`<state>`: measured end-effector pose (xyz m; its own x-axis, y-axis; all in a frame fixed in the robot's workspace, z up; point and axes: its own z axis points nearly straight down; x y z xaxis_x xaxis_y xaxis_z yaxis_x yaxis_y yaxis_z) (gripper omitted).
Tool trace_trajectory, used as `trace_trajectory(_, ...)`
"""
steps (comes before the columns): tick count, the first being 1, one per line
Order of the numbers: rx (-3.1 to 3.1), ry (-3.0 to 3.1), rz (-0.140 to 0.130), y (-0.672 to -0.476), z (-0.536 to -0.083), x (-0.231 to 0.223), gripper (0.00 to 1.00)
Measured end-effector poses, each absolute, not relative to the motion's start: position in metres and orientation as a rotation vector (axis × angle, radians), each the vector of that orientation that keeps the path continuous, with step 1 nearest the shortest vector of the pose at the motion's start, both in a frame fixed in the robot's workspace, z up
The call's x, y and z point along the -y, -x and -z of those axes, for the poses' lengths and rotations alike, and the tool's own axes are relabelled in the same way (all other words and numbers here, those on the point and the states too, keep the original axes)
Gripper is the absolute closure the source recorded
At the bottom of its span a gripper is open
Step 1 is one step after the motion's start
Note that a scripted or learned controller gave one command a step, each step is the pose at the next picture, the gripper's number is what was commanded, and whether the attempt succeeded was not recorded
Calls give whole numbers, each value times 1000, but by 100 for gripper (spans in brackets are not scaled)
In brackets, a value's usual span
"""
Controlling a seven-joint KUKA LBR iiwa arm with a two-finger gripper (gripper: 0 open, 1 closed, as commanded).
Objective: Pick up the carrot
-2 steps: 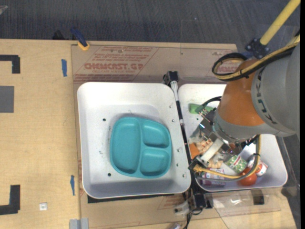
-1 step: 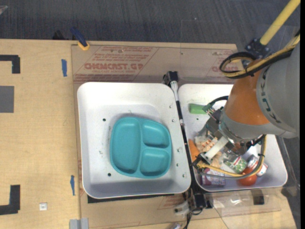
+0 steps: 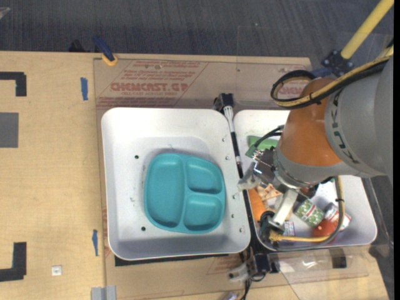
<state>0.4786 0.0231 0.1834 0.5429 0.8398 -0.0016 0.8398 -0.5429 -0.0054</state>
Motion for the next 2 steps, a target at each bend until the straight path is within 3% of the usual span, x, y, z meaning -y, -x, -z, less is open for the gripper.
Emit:
trace_trajectory(1, 1507, 2759, -2, -501, -184, 34, 0)
trace_trajectory(2, 1771, 2590, -4, -479, -184, 17, 0)
